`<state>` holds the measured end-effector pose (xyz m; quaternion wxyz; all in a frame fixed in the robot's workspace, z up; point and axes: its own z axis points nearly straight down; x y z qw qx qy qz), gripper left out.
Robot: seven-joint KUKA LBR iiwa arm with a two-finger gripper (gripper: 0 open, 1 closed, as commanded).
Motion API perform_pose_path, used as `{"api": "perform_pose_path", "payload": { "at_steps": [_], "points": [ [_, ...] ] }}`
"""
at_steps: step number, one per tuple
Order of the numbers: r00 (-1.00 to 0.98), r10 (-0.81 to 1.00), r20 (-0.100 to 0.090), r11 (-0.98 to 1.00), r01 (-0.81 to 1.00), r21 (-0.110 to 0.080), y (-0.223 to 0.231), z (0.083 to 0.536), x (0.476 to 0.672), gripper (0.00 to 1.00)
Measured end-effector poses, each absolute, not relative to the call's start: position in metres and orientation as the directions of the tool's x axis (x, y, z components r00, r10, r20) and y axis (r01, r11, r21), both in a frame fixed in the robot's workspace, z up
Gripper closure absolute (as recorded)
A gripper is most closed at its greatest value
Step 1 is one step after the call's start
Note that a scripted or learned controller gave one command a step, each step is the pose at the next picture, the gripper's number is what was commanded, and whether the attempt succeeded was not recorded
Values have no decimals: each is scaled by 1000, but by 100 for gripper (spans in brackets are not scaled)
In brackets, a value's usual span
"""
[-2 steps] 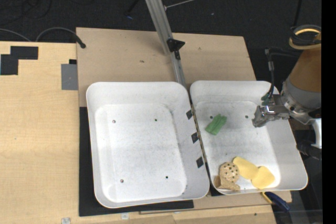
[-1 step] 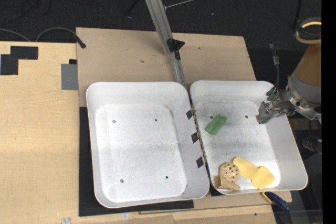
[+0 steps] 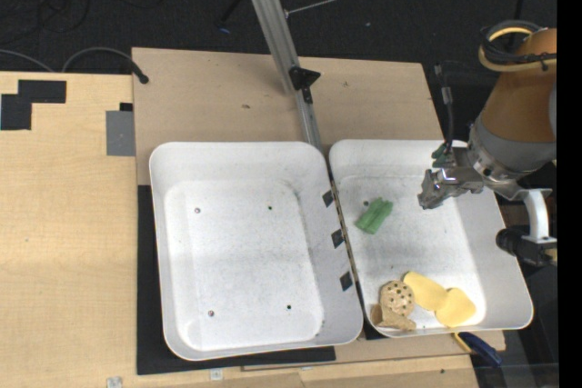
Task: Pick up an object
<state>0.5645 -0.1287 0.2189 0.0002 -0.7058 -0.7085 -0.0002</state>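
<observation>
Two bins: your targets all lie in the right bin.
Green block: near its left wall.
Yellow pieces, tan cookie: front edge.
Gripper: above right bin's middle; jaw state unclear.
Advice: centre over the isolated green block before descending.

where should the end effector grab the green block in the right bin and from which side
Take the green block across its narrow width at the middle, coming straight down from above. It lies flat and slanted, alone on the right bin floor, so its long sides look free; the end effector probably must turn to match.
</observation>
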Motion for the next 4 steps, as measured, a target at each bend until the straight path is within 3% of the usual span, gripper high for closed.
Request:
{"api": "perform_pose_path", "payload": {
  "at_steps": [3,4],
  "points": [
    [-4,1000,2,4,1000,-2,2,231,566,100],
    [-6,1000,2,6,1000,-3,64,234,564,100]
  ]
}}
